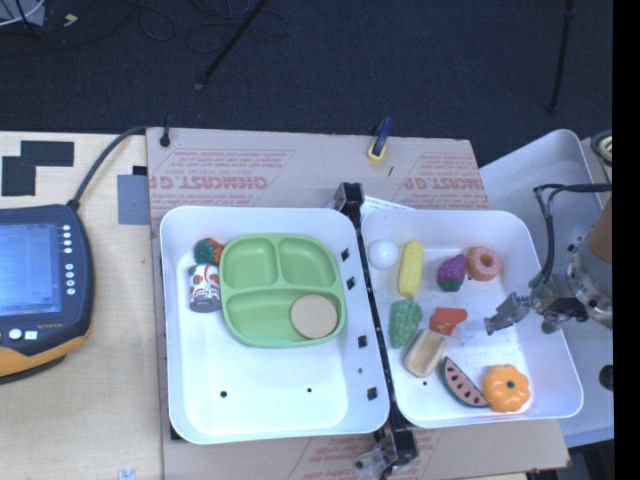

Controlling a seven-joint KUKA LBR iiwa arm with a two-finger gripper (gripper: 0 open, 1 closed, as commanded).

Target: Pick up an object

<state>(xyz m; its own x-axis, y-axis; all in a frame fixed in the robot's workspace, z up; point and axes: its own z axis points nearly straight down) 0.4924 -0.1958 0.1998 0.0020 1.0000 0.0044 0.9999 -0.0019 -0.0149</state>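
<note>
White bin (540,243), corn (410,268) lying lengthwise, upright

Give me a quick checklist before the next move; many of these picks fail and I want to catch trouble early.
1. Tool is over the right bin: ok, it sits at that bin's right side.
2. Tool carries nothing yet: cannot tell, its tip is too small and dark to read.
3. A target lies close by: ok, the pumpkin and watermelon slice lie just below it, the doughnut just above.
4. Nearby targets have space around them: not ok for the pumpkin and watermelon slice, which touch; ok for the doughnut on its right.
5. Left bin's green tray lies away from the arm: ok.
</note>
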